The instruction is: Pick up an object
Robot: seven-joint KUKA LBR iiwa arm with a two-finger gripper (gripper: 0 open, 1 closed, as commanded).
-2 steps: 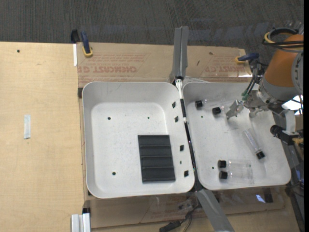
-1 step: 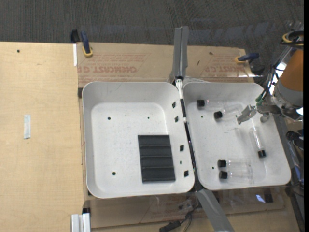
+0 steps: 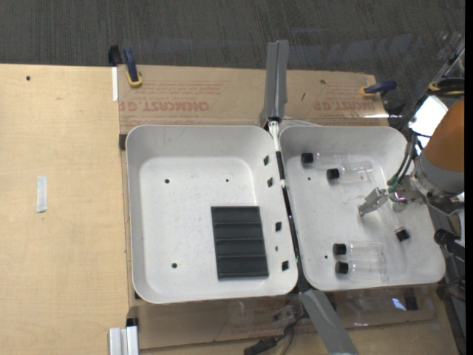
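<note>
In the right bin (image 3: 319,278) lie several clear vials with black caps: two near the far left (image 3: 307,157) (image 3: 333,174), two by the near wall (image 3: 340,250) (image 3: 342,268), and one black cap (image 3: 401,234) at the right. My gripper (image 3: 372,203) hangs over the middle right of this bin, between the far and near vials, and touches none of them that I can see. The arm with its orange band (image 3: 448,145) comes in from the right. A black ribbed block (image 3: 239,242) lies flat in the left bin (image 3: 137,198).
A grey divider post (image 3: 276,80) rises between the bins at the back. Clamps (image 3: 131,69) (image 3: 378,89) hold cardboard behind the bins. Bare wooden bench (image 3: 59,198) stretches to the left with a small strip (image 3: 41,194) on it.
</note>
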